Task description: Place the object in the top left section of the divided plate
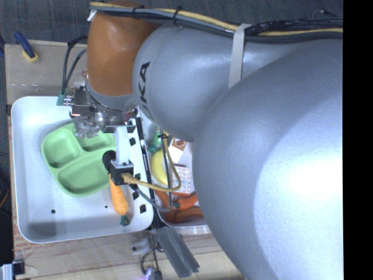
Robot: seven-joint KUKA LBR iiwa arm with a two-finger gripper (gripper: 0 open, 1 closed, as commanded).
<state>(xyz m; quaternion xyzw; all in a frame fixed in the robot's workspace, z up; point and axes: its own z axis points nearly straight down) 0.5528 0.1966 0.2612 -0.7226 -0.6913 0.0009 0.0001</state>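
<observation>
The arm (262,127) is looming closest to the lens, its grey shell taking up the whole right side, with a black-and-yellow cable (204,21) running along its upper edge. Down at the front, the wooden bench (87,255) is showing below the bins, and a grey metal bracket (175,249) is lying on it at an angle.

Moving in, the left bin (35,229) is sitting wide open to view. The orange carrot-shaped object (118,198) is lying on the bin floor near the right wall, just beside the lower right edge of the green divided plate (81,168), outside all of its sections. Its upper end is meeting a black fitting (112,161) under the wrist, and whether they are touching is too close to call.

To the right, the right bin (175,221) is peeking out from under the arm, with a yellow item (158,167) and something orange-red (183,206) lying inside.

Further back, the gripper (87,124) is hanging over the plate's far rim, above the two small sections. It is showing up as a jumble of metal, so how far it is open is impossible to tell, and nothing is visibly held in it. Above it, the orange band (113,51) is bulging out. At the far left, a blue-handled tool (24,44) is resting on the bench.
</observation>
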